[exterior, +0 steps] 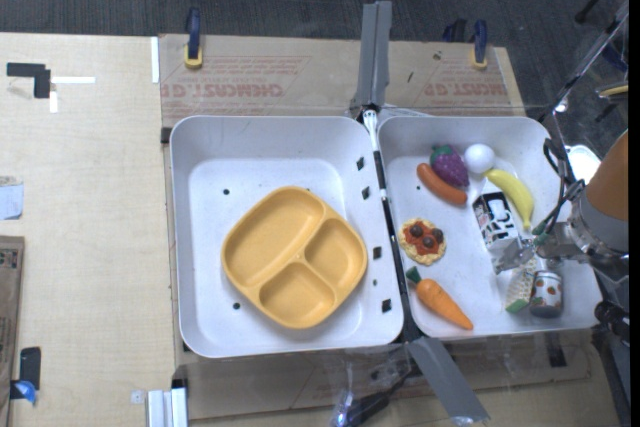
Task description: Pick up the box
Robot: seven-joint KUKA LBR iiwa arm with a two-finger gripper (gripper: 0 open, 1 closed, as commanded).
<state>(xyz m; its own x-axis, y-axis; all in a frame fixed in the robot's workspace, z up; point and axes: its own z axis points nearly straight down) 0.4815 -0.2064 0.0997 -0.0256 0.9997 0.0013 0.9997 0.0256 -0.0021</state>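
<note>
The box (494, 219), black-and-white w/ print too small to read, lies in the right bin (400, 245) between the banana (512, 194) and a pizza toy (423, 241), its lower end touching or just under the gripper (522, 253). Gripper is a blurry tangle of metal and cables at the arm's (610, 205) tip, arm itself cut off by the right edge, so can't tell if it's spread or pinching anything. Near it a small can (546, 294) and corn (518, 289) partly overlap, hard to separate; left bin (190, 245) has the yellow tray (294, 257).
</note>
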